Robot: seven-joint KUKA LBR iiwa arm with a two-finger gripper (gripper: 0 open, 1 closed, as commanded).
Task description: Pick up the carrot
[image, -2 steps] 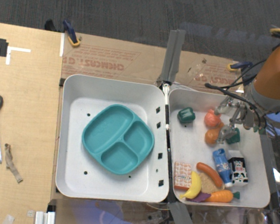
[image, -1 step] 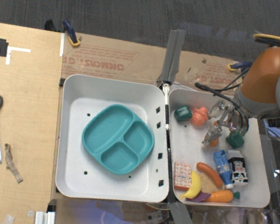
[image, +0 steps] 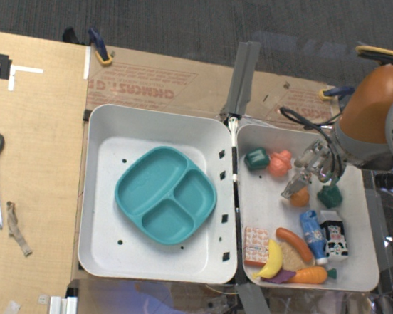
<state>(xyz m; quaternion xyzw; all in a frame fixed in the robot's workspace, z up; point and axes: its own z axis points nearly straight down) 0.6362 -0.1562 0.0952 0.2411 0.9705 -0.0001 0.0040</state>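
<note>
Orange toy carrot with a green stub lies closest to the viewer, on the floor of the shallow white bin on the view's right, just inside that bin's near wall. Its long axis runs roughly across the view, only slightly tilted. The green end points to the view's right, and the narrow tip reaches left to touch or nearly touch a small purple toy vegetable. A yellow toy banana curves just beside that.

The grey arm's two-finger gripper hangs over the far half of the same bin, directly above a small round orange piece, with a dark green lump just to its side. Whether the gripper is spread or pressed together cannot be told from this angle, and nothing can be seen pinched in it.

The carrot therefore lies well apart from the gripper, toward the near wall and a little to the view's right. Between them sit a reddish toy sausage, a blue packet and a black-and-white carton. By my judgement the move must clear these, come down over the carrot's middle, and close across its short width, at right angles to that sideways axis.
</note>
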